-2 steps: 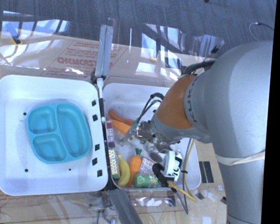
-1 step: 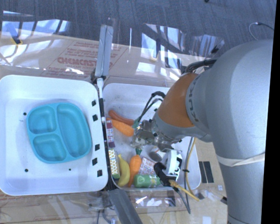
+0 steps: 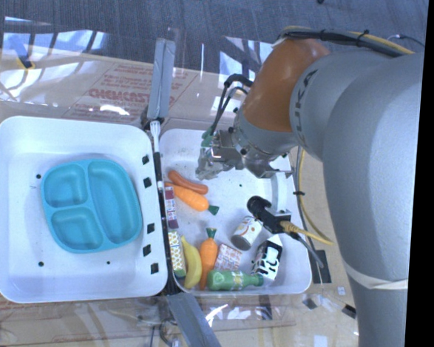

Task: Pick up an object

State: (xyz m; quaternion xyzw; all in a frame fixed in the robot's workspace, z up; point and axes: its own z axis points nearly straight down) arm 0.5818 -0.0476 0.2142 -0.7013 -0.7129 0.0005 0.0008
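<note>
Two bins: the left bin (image 3: pixel 8 191) and the right bin (image 3: pixel 299 275) sit side by side, their inner walls touching.
Open room: the far half of the right bin is mostly bare floor; its near half is crowded.
Gripper: the gripper (image 3: pixel 206 168) hangs over the far left part of the right bin, just above the sausage; whether it is clenched or released cannot be told, and nothing shows between its tips.
Carrots: two, one carrot (image 3: pixel 191 198) lying beside the sausage (image 3: pixel 187 181), another carrot (image 3: pixel 208 259) upright near the front wall.
Other items: one banana (image 3: pixel 191 264), one green bottle (image 3: pixel 233 280), one small can (image 3: pixel 245 231), one black-and-white carton (image 3: pixel 269 259).
Left bin: one blue divided plate (image 3: pixel 90 205).
In the way: the arm (image 3: pixel 354 127) covers the right bin's far right corner.
</note>
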